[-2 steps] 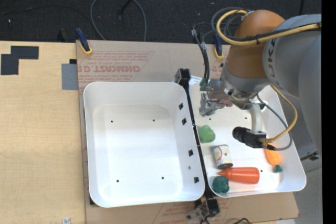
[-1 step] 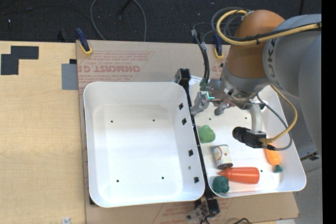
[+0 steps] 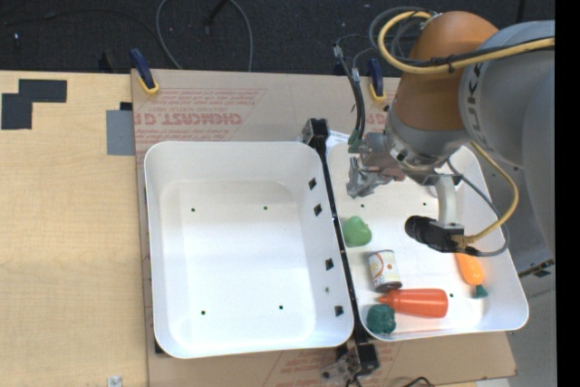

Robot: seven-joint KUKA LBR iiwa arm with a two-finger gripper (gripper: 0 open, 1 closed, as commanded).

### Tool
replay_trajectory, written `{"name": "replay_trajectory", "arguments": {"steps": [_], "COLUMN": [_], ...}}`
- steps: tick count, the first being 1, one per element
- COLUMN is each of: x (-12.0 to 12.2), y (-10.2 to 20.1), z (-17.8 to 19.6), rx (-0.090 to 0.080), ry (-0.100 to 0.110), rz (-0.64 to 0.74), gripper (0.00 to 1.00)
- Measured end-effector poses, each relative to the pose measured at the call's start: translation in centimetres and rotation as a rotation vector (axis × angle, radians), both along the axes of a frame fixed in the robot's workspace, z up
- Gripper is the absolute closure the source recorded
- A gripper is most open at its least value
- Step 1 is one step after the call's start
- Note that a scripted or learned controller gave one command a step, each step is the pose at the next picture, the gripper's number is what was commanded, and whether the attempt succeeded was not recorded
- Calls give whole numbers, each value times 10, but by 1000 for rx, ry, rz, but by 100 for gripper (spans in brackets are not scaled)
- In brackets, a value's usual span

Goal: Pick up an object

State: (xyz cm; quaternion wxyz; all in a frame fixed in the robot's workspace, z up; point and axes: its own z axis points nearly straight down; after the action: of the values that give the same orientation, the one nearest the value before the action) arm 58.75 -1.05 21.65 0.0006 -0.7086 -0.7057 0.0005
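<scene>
Gripper (image 3: 362, 179) low in right bin (image 3: 497, 314), near its left wall; can't tell finger state, nothing visibly held. Green lump (image 3: 356, 232) just below it. Can (image 3: 383, 269), orange bottle (image 3: 419, 302), teal ball (image 3: 381, 319), carrot (image 3: 470, 271) nearer front. Left bin (image 3: 163, 195) alongside.

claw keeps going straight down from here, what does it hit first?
Probably the green object, just below the claw in the right bin. Depth is unclear from this slanted view, so it may instead land on bare bin floor beside it.
</scene>
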Motion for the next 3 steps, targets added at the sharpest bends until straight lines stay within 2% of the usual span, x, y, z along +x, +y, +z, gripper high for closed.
{"name": "replay_trajectory", "arguments": {"steps": [1,2,3], "x": [0,0,0], "y": [0,-1,-1], "z": [0,10,10], "rx": [0,0,-1], "ry": [0,0,1], "rz": [0,-1,-1], "gripper": [0,100,0]}}
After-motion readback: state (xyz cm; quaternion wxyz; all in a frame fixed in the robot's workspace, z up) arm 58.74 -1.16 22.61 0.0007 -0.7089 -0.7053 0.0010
